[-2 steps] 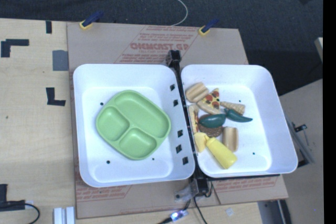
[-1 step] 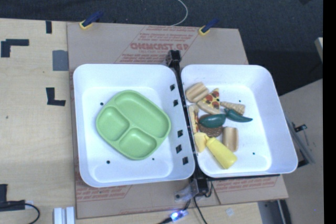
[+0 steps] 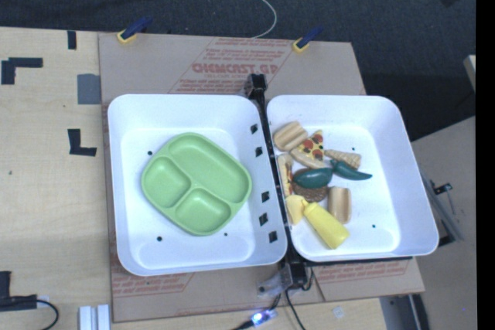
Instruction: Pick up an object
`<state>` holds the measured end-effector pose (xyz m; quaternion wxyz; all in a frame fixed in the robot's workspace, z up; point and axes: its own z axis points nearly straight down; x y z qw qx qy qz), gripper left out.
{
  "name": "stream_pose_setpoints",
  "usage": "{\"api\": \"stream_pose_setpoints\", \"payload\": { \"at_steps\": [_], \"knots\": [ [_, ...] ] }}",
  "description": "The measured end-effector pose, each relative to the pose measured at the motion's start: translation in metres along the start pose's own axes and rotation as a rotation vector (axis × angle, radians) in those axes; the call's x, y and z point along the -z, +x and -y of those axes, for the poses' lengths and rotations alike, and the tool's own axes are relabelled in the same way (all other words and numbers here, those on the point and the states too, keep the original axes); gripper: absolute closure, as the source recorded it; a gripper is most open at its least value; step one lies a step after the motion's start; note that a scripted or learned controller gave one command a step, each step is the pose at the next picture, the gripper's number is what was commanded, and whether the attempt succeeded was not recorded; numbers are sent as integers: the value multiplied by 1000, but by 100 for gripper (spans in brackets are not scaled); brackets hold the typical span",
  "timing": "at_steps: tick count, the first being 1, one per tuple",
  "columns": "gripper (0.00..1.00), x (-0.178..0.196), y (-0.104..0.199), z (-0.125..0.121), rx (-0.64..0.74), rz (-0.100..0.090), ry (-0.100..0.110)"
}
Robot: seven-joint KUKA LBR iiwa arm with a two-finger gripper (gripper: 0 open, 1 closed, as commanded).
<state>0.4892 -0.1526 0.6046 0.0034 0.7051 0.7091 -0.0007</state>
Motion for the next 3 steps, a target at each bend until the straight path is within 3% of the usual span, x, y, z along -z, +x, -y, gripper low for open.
{"api": "stream_pose_setpoints", "payload": {
  "at_steps": [3],
  "knots": [
    [100,30,1,-2,3,1,-2]
  ]
}}
